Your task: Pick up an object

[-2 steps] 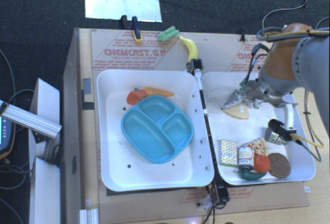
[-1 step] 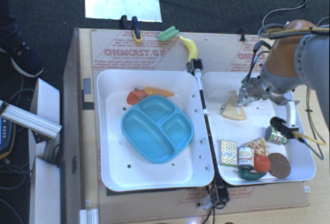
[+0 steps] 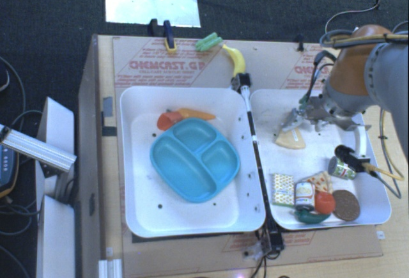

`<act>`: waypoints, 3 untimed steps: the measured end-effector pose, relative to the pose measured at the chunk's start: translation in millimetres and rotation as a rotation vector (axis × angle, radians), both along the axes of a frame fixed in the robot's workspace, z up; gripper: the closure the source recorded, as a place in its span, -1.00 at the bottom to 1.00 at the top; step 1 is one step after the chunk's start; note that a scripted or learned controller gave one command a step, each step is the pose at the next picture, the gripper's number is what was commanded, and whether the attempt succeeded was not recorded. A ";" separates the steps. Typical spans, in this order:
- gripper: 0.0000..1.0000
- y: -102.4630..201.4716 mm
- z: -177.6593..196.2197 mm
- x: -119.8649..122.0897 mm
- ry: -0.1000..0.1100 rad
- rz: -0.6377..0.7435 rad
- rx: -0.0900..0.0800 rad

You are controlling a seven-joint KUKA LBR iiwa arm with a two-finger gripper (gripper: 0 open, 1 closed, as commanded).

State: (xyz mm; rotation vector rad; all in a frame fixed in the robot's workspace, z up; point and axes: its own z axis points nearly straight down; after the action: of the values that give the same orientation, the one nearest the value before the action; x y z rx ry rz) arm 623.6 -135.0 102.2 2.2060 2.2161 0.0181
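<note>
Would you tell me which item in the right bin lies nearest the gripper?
The pale yellow wedge, just below the gripper; the remaining items cluster along the bin's near edge.

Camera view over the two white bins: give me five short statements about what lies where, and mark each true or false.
1. The blue plastic divided plate lies in the left white bin. True.
2. The yellow banana lies inside the right white bin. False: it rests on the board behind the bins, near their dividing rims.
3. The pale yellow wedge-shaped piece lies in the right bin, just below the gripper. True.
4. The round brown disc sits on the blue plate. False: it lies in the right bin's near right corner.
5. An orange carrot-shaped piece lies behind the blue plate in the left bin. True.
</note>
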 end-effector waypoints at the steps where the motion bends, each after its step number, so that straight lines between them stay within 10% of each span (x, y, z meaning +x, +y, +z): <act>1: -1.00 51.1 -18.1 -19.6 0.018 -0.001 0.003; 3: -1.00 35.3 -17.7 0.3 0.018 -0.003 0.002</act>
State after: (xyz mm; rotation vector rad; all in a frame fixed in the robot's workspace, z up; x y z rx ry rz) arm 623.9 -99.7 84.5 2.2191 2.2224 0.0007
